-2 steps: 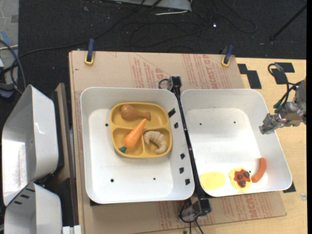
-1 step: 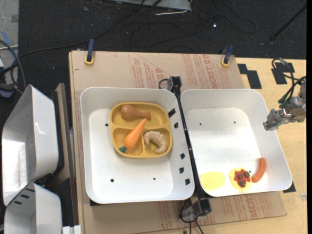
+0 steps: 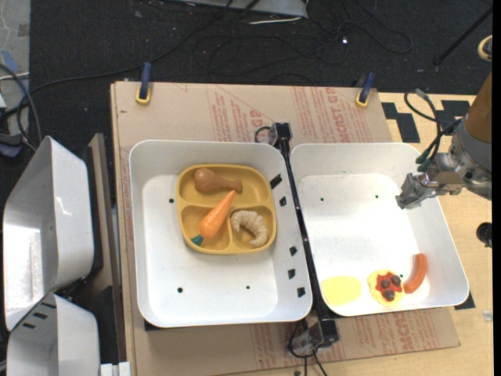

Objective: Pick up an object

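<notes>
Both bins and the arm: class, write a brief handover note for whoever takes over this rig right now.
Gripper: over the right bin, near its right wall, nothing seen between its fingers.
Right bin, front edge: yellow slice, small pizza piece, sausage.
Left bin: yellow divided plate holding a drumstick, carrot and shrimp.
Done: nothing picked.
Left: choose an object, descend, grasp, lift.
</notes>
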{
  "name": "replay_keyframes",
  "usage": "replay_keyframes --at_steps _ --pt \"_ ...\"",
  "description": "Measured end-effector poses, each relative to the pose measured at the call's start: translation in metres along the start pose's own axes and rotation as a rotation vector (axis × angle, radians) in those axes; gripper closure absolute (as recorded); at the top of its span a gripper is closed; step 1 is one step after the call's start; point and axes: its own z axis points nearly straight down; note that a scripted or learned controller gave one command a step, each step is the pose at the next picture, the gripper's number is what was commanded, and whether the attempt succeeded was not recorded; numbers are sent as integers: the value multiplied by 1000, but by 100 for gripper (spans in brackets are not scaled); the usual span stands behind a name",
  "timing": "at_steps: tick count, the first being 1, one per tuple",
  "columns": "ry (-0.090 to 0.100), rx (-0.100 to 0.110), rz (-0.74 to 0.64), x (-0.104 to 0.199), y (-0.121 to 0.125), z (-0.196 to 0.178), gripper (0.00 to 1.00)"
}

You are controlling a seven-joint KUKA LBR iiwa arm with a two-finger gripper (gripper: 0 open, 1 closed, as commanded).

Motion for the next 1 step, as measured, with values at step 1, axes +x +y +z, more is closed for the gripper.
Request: replay_keyframes --at_steps 1 --pt "0 0 -1 54 3 -5 100"
